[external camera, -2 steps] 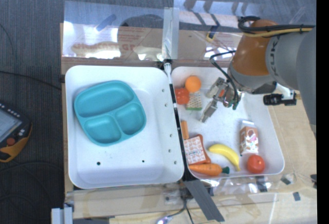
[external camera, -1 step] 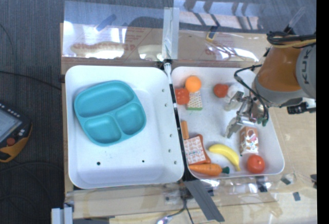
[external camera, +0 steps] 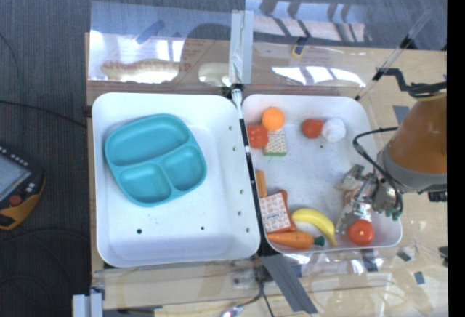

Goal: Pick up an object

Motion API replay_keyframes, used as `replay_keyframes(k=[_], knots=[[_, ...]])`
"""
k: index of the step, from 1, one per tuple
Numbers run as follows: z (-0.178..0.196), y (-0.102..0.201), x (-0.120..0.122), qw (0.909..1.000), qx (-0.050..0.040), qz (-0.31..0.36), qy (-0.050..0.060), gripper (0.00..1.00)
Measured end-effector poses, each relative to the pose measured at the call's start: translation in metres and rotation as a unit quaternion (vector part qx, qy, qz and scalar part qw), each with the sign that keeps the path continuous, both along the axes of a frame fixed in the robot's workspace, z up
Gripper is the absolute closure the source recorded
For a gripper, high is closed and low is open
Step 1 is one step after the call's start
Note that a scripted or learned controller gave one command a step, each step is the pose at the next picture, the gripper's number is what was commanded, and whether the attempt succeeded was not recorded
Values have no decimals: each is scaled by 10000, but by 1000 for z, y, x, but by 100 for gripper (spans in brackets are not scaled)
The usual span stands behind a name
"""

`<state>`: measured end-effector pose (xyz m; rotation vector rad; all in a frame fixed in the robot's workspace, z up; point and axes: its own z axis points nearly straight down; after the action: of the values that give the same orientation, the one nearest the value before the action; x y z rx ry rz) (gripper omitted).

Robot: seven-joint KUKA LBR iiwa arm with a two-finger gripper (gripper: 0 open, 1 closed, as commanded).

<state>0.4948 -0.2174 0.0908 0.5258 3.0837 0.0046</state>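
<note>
My jaws [external camera: 361, 208], state I cannot tell, hang over the right bin's [external camera: 327, 163] near right corner, just above a red tomato [external camera: 361, 233].

One fixed camera — high above the bench [external camera: 407, 61] — slants down on both bins [external camera: 218, 185].

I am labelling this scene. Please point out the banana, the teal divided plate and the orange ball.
banana [external camera: 314, 221]: camera view, middle of its curved yellow body.
teal divided plate [external camera: 116, 150]: camera view, raised outer rim at its left side.
orange ball [external camera: 272, 119]: camera view, centre of its round top.
</note>
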Motion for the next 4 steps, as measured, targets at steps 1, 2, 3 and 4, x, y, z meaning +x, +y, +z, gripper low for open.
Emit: replay_keyframes(k=[1, 2, 3, 4], knots=[[-1, 19, 43, 9993, -25, -376, 7, 0], [11, 19, 45, 9993, -41, -365, -17, 100], [1, 27, 73, 9994, -40, 350, 25, 100], [1, 12, 111, 9994, -38, 352, -1, 100]])
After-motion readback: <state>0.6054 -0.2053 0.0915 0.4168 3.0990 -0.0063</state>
